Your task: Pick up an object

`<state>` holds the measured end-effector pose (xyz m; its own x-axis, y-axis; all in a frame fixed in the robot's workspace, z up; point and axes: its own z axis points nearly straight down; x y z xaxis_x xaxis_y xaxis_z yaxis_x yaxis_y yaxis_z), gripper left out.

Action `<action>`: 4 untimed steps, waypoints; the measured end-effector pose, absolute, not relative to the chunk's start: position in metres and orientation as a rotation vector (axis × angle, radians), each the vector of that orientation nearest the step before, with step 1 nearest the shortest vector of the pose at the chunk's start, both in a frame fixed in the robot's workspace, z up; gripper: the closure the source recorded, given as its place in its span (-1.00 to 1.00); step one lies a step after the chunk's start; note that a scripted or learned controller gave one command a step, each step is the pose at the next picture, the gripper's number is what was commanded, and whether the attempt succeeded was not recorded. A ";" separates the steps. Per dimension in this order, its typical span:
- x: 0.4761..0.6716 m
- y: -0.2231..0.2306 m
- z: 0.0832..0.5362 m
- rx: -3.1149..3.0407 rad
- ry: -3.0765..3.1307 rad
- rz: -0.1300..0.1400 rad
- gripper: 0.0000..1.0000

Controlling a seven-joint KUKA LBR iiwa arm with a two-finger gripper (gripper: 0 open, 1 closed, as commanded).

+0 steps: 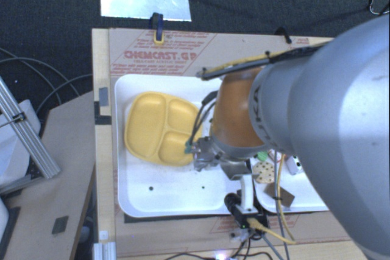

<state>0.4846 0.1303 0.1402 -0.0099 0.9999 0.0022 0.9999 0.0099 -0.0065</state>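
One yellow divided tray (159, 127) lies in the left white bin (131, 192), just left of the gripper (203, 158). The grey arm (317, 125) reaches in from the right, wrist angled downward; its grip state cannot be told.

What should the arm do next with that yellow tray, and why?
Probably lower a little onto the yellow tray's right edge and close there. The gripper sits right at that edge in the left bin, but the wrist hides its tips, so no grasp is visible yet.
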 end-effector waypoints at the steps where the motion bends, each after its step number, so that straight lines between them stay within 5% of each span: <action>1: 0.549 0.116 0.099 -2.217 -2.219 0.001 1.00; 2: 0.618 0.071 0.191 -2.232 -2.227 -0.016 1.00; 3: 0.589 0.165 0.122 -2.204 -2.230 0.001 1.00; 4: 0.558 0.213 0.097 -2.245 -2.224 -0.014 1.00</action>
